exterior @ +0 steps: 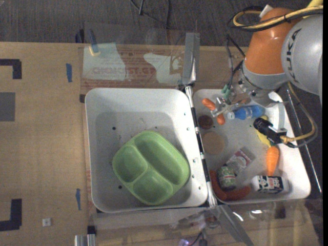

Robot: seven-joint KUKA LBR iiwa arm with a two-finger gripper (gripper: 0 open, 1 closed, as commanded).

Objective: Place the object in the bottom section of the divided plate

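The left bin [97, 137] holds a green divided plate [150, 167], lying flat toward the bin's near right corner. Its long axis runs from the near left to the far right, with the large section on the far-right side.

The right bin [300, 181] is crowded. Along its left edge sit a dark brown disc [205, 121] and a tan disc [213, 143]. The gripper [224, 105] hangs over the far left corner, just beside an orange piece [208, 104] and a blue bottle [249, 111]. Whether the gripper is spread or pressed together cannot be told, nor which item is its object. Near the front edge lie a can [226, 177], a red sausage [230, 193], a carrot [272, 160] pointing front to back, and a carton [268, 184].
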